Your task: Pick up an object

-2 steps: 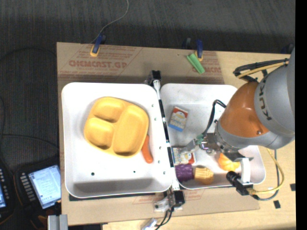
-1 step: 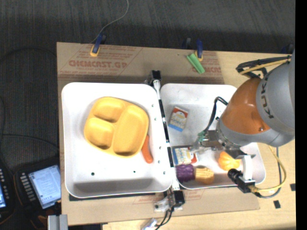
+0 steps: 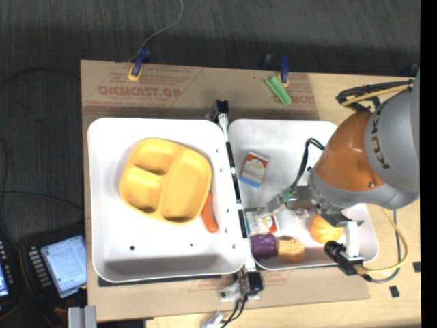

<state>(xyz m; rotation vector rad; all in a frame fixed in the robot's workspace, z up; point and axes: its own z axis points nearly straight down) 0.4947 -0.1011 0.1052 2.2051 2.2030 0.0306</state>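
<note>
Grey and orange, item one on your list: the arm point(image 3: 369, 162) reaches in from the right and hangs over the right bin point(image 3: 273, 132), its orange band covering much of that bin's right half. The gripper point(image 3: 311, 210) sits below the wrist, low over the bin floor; whether it is spread, closed or holding anything you cannot tell from this angle (the wrist hides it).

Right bin, nearest first:
- A yellow-orange rounded object point(image 3: 324, 231), just beside the gripper on its lower right, partly under the arm.
- A small printed packet point(image 3: 261, 221), red and white, just left of the gripper, against the bin's left wall.
- A purple object point(image 3: 263, 245) and a tan-yellow one point(image 3: 291, 250), touching end to end along the front wall.
- A small card or box point(image 3: 252, 169), white with red and blue print, lying apart near the bin's middle.

Left bin point(image 3: 109, 251):
- A large yellow divided tray point(image 3: 166, 178), upside down by the look of it, in the upper centre.
- An orange carrot-like stick point(image 3: 209, 213), touching the tray's right edge.

Bench: brown board point(image 3: 198, 87) with a green clip point(image 3: 278, 89) and a blue clip point(image 3: 139, 64) at the back edge.
</note>
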